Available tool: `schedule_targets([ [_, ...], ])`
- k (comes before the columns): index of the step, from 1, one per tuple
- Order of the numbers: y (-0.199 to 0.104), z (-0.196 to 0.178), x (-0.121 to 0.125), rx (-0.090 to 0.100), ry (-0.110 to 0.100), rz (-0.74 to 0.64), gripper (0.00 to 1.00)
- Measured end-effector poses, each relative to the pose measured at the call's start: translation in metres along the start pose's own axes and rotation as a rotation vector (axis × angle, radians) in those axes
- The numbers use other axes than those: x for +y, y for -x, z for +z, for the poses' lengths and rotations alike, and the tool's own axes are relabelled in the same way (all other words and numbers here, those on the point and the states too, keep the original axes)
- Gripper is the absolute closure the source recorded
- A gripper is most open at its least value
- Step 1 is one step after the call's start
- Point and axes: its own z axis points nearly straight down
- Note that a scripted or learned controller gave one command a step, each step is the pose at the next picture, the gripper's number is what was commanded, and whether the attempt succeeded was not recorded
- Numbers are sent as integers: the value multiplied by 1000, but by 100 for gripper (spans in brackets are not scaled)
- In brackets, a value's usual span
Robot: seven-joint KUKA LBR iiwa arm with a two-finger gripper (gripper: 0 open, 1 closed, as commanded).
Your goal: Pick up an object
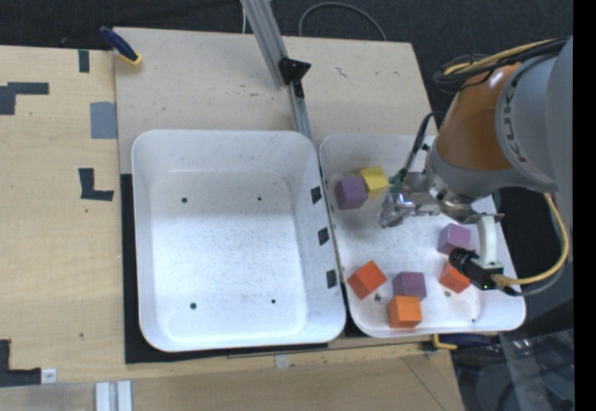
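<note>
Arm [507, 134] runs off frame at 3 o'clock; I can't see its base. Arm body hides right bin [368, 325] far rim and corner at 2 o'clock. Gripper [399, 210] small and blurred; I can't tell finger spacing. Orange cube [453, 280] at 4 o'clock partly covered by black cable fitting [470, 267]. Yellow cube [374, 179] partly behind purple cube [350, 191]. Bench [56, 241] cut off at 9 o'clock edge. Metal pole [261, 8] leaves frame at 12 o'clock.

Glossy white plastic bins [149, 157] on a matt wooden bench [186, 83].
</note>
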Motion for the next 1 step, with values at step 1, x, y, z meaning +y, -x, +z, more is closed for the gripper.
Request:
schedule_targets([
  [1, 0, -54, -9, 0, 1, 1, 100],
])
